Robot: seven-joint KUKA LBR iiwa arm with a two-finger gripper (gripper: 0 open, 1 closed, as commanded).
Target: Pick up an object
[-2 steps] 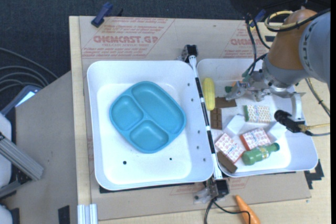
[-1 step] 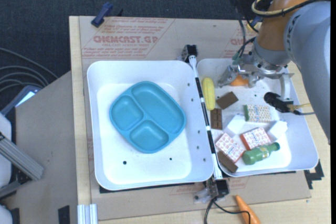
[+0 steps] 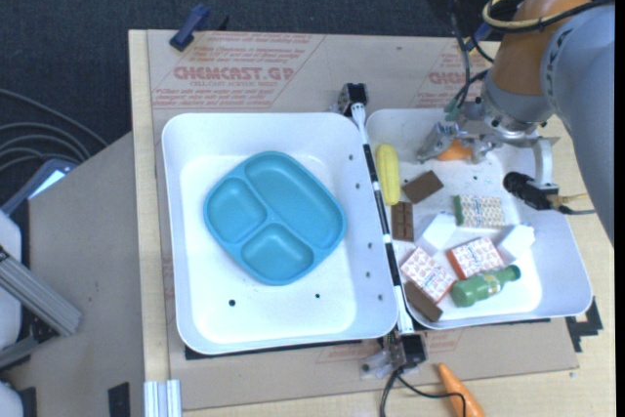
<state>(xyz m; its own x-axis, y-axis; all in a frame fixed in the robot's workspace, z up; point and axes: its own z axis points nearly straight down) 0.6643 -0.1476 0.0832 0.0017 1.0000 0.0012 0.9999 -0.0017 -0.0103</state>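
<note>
The bench (image 3: 244, 73), topped with a printed cardboard sheet, carries two shallow white bins side by side. The left bin (image 3: 195, 288) holds a blue divided plate (image 3: 274, 216) with three compartments, lying flat near its middle. The grey arm (image 3: 576, 63), with its orange band (image 3: 537, 34) above the wrist, reaches in from the right and hangs over the far end of the right bin (image 3: 566, 288). Its gripper (image 3: 457, 140) is low over that far corner, just beside a small orange object (image 3: 451, 151); whether the fingers are spread or pressed together cannot be told, and nothing can be seen pinched between them. In the right bin, a yellow corn cob (image 3: 388, 173) lies along the left wall, with a brown flat piece (image 3: 423, 187) just beside it. Nearer the front, a green bottle (image 3: 484, 286) lies on its side, touching a red-and-white patterned box (image 3: 476, 257); a second such box (image 3: 427, 272) sits to its left. A small green-patterned packet (image 3: 479, 209) rests near the middle.
</note>
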